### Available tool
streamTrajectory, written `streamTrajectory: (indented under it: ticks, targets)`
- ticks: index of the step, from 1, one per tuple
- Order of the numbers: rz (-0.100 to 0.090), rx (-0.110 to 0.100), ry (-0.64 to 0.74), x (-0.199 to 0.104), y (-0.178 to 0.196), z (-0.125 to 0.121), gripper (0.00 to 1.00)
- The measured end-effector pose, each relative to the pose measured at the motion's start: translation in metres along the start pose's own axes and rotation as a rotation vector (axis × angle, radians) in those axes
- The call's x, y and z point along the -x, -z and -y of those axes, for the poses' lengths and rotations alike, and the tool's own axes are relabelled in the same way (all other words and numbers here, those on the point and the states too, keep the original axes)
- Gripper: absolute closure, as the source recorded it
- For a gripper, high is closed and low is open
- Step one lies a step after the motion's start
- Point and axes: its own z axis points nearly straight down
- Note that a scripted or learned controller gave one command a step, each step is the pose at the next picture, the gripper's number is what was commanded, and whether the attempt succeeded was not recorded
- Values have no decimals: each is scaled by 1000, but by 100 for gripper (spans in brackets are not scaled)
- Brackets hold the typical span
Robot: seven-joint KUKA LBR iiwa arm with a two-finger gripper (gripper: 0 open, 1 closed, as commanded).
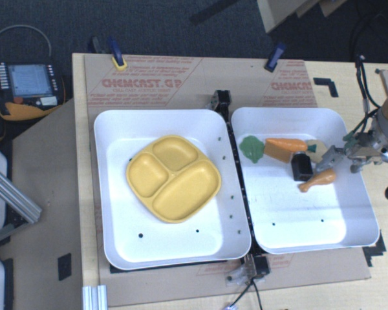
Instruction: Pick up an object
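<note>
At the right bin's (349, 234) far right edge the claw (341, 154) hangs low; whether it grips anything, I cannot tell. Just left of it lie a small carrot (318, 179), a black block (302, 167) and a bigger carrot (286, 148). It seems poised to grasp; next comes closing on one. The worktop (181, 82) board reads "CHEMCAST".

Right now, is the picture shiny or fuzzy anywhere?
In the camera view, the light is even and soft: the yellow divided plate looks sharp, with a faint shadow along its lower edge; the right bin looks washed-out white with little detail; the claw at the bin's right edge is slightly blurry.
</note>
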Motion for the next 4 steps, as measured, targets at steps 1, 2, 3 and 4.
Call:
streamTrajectory:
  ticks: [1,2,3,4]
  targets:
    - [4,14,4,0,8,-3,0]
    - [1,8,4,4,-40,-11,0]
    - [-5,19,6,2,-84,-16,0]
    - [1,31,8,3,-69,-19,100]
